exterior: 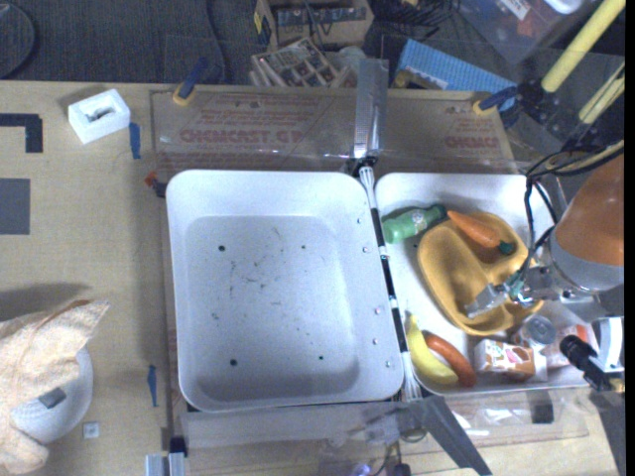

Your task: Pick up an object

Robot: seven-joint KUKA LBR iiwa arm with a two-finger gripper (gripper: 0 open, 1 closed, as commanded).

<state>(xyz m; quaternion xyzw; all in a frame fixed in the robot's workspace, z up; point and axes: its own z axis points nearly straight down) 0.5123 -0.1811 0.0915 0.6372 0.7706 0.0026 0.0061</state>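
Two white bins sit side by side on the counter point(89, 236). Right bin point(451, 188) holds a yellow bowl point(454, 274), carrot point(478, 230), green bottle point(409, 223), banana point(429, 359) and small carton point(508, 359). The end effector point(496, 297) rests against the bowl's rim; whether it grips anything I cannot tell.

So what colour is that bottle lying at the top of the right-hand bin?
Green, with a white cap. The bottle shows in the camera view, lying beside the yellow bowl.
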